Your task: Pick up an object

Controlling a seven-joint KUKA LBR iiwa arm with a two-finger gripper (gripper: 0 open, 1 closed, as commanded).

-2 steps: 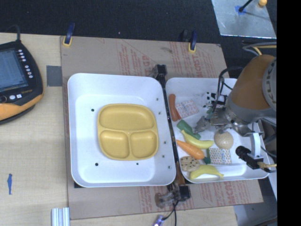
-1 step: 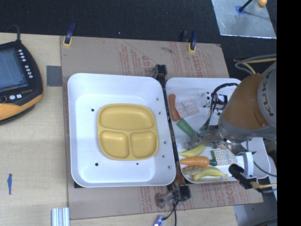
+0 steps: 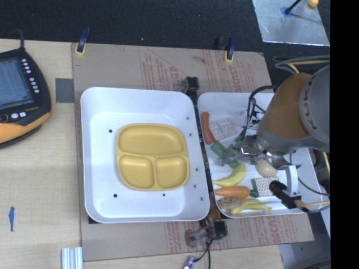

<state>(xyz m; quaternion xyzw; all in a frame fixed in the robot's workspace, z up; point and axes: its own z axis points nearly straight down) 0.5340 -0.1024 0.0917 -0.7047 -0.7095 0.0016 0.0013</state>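
My gripper point(image 3: 231, 156) is down inside the right bin point(image 3: 224, 101), just above a yellow banana point(image 3: 234, 176) and right of a small green piece point(image 3: 217, 149). The grey arm with its orange band point(image 3: 285, 115) covers the bin's right half. An orange-red sausage point(image 3: 208, 129) lies along the bin's left wall, beside a pale printed packet point(image 3: 225, 129). Below the banana lie an orange carrot point(image 3: 232, 192) and a second yellow banana point(image 3: 250, 207). A beige rounded object point(image 3: 266, 169) sits right of the gripper.
The left bin point(image 3: 95, 150) holds a yellow divided plate point(image 3: 152, 155). A teach pendant point(image 3: 19, 97) lies on the bench at far left. Clamps point(image 3: 229, 50) pin the cardboard sheet at the back. Black cables point(image 3: 289, 198) run across the right bin's lower right.
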